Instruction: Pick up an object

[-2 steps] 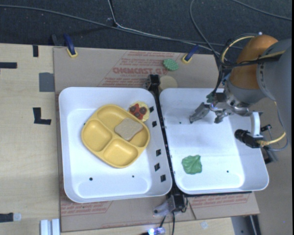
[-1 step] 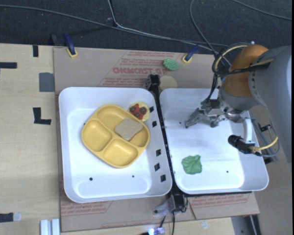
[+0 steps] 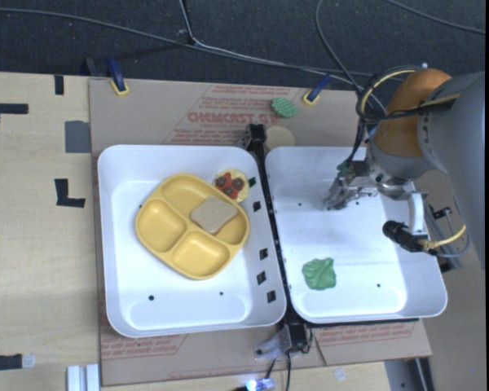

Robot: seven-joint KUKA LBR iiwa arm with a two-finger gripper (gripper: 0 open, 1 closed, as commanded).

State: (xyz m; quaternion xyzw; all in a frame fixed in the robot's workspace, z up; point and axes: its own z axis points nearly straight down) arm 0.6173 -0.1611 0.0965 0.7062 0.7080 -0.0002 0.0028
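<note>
My end effector hangs low in the right bin, grip unreadable, well apart from the green lump, nothing lifted yet.

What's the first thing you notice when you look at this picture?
The big yellow plate with sections jumps out first; it sits in the left bin with a slice of bread on it. Next comes the robot arm reaching in from the right, its gripper over the right bin. A small green leafy thing lies near that bin's front edge.
</note>
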